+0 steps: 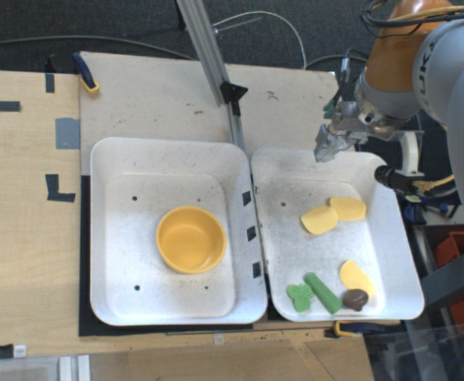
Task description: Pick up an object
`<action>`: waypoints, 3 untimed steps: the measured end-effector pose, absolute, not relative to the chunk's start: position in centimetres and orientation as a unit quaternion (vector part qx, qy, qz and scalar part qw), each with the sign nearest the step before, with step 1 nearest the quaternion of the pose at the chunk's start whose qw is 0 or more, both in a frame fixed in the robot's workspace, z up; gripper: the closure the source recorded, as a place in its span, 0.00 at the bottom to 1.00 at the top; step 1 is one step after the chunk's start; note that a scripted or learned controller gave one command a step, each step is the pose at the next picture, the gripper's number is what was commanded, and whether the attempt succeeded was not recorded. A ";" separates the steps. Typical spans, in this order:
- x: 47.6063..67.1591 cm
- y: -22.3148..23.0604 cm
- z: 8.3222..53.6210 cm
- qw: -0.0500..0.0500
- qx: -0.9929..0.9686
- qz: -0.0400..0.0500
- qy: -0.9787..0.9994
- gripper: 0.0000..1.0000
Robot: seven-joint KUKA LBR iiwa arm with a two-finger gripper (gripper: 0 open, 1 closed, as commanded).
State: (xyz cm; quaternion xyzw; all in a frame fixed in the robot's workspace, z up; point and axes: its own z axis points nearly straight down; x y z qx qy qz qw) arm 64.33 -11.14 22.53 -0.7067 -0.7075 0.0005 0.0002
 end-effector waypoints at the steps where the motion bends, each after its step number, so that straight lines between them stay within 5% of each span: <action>1: 61.4 -6.9 21.5 0.002 -0.706 0.001 -0.708 1.00; 3: 54.6 2.4 22.4 0.002 -0.705 0.000 -0.709 1.00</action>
